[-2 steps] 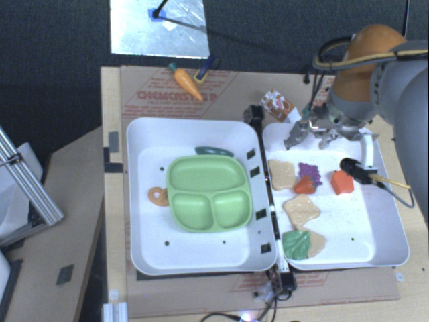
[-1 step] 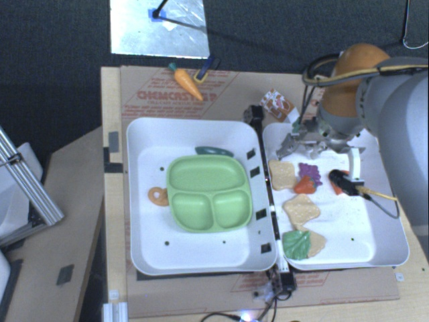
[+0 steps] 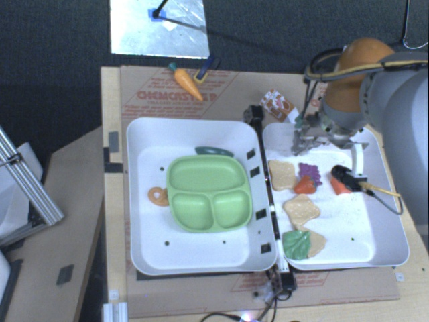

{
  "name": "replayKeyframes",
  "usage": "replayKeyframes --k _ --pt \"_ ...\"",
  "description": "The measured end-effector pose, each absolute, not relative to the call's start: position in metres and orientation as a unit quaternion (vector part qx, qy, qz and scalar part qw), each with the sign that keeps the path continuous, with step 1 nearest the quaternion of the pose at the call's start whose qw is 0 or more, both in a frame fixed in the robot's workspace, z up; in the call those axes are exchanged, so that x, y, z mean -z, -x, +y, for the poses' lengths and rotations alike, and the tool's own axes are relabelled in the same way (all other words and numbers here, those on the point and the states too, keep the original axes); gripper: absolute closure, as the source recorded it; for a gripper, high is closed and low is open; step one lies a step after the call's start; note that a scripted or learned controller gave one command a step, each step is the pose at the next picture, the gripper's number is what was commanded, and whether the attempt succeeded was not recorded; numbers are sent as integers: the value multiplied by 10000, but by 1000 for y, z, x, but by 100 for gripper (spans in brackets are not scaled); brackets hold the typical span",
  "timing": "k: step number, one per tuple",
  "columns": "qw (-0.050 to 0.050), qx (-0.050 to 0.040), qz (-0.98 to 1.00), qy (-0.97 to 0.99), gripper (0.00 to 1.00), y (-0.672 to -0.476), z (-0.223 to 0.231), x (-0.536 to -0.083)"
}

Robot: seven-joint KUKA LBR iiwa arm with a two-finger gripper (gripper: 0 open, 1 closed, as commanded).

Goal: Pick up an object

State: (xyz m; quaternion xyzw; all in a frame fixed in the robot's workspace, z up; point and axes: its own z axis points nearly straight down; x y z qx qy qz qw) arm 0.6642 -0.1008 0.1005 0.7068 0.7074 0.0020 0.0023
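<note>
Tool (image 3: 312, 141) hangs low over the far-left corner of the right bin (image 3: 392, 243), arm reaching in from the tabletop's right edge. Wide or narrow: cannot tell, the metal parts blur together.

Right bin, near to far:
- Green leaf piece (image 3: 295, 244) at the near-left corner, touching a tan bread-like piece (image 3: 316, 241) on its right.
- Toast slice (image 3: 301, 208) beyond them, toward the left wall.
- Small red piece (image 3: 305, 186) touching the purple grape bunch (image 3: 309, 171) just beyond it.
- Second toast slice (image 3: 282, 174) beside those two, against the left wall.
- Orange-red piece (image 3: 340, 187) to their right, about mid-bin.

The grape bunch is the pickable thing closest to the tool, just on its near side and apart from it.

Left bin (image 3: 144, 247):
- Green divided plate (image 3: 208, 192) in the middle, three compartments, turned slightly askew.
- Orange ring (image 3: 158, 196) just beside the plate's left rim.
- Dark green thing (image 3: 214, 151) peeks out from behind the plate's far rim, mostly hidden.

Tabletop (image 3: 167, 99) beyond the bins:
- Red-and-white packet (image 3: 277, 104) just past the right bin's far-left corner.
- Toy carrot (image 3: 188, 84) near the far edge.
- Small blue-yellow item (image 3: 204, 69) just beside the carrot, too small to identify.

Foil sheet (image 3: 159, 17) lies past the far edge.
</note>
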Motion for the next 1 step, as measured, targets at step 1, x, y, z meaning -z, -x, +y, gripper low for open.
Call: replayKeyframes --k 1 --pt "26 -21 7070 -7072 100 -663 -104 -146"
